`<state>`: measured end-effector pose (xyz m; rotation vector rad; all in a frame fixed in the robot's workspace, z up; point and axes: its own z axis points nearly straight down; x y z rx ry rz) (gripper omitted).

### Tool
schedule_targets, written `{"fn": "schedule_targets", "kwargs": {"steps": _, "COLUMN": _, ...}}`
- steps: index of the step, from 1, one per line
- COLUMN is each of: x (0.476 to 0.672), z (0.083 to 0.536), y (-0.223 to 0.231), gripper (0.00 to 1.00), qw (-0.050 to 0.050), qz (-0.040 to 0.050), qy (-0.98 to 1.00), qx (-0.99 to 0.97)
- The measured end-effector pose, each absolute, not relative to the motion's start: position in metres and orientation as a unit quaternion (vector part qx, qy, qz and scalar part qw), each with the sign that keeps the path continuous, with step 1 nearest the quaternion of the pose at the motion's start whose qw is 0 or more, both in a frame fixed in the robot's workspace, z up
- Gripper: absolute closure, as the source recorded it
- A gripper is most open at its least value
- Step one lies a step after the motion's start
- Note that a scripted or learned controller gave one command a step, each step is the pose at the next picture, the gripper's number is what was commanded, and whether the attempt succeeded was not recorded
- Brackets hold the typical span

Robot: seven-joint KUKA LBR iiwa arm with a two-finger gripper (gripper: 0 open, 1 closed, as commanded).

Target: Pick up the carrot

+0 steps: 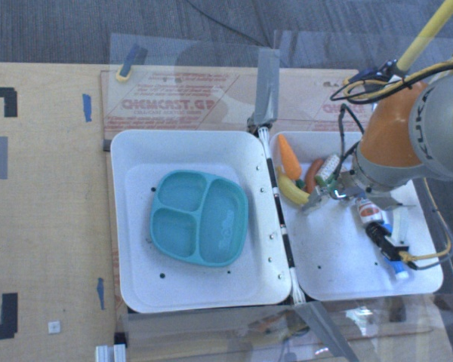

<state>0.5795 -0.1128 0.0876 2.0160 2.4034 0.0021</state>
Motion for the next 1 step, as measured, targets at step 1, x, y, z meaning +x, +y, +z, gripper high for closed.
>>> {"fn": "schedule_targets", "kwargs": {"steps": 1, "x": 0.5807, "z": 0.0955, "y": -0.1149, "gripper": 1.0, "qw": 0.002, "qz": 0.0014, "qy": 0.766, "qx": 0.643}}
